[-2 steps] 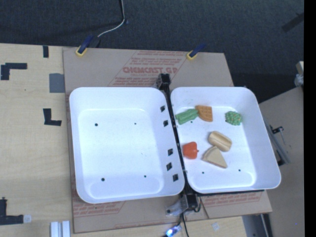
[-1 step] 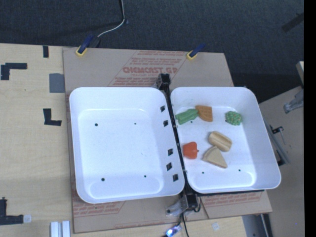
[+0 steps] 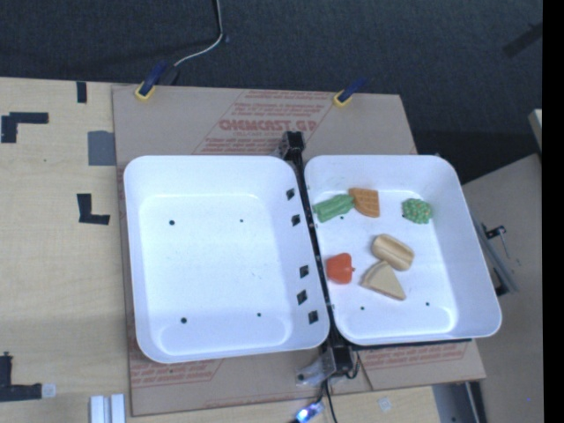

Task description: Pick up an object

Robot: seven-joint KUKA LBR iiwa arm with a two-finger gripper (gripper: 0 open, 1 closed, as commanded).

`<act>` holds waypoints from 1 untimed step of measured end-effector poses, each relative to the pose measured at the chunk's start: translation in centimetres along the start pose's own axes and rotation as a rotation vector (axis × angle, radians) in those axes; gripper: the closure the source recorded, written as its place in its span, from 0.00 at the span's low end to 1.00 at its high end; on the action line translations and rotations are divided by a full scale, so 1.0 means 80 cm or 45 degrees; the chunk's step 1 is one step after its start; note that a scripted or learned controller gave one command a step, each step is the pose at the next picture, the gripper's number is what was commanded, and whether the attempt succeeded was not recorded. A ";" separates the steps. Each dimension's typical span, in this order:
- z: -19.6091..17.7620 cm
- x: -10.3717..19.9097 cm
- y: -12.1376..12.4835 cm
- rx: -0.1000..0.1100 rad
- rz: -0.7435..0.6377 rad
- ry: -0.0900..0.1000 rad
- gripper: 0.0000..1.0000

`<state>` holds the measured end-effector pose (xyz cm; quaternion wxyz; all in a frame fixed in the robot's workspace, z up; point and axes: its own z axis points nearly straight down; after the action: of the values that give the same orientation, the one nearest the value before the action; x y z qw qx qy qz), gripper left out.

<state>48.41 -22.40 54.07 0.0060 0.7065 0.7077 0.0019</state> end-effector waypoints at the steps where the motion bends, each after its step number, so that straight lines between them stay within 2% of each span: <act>1: -0.006 0.000 0.001 0.012 0.002 0.002 1.00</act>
<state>48.44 -22.41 54.55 0.0020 0.7071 0.7072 -0.0008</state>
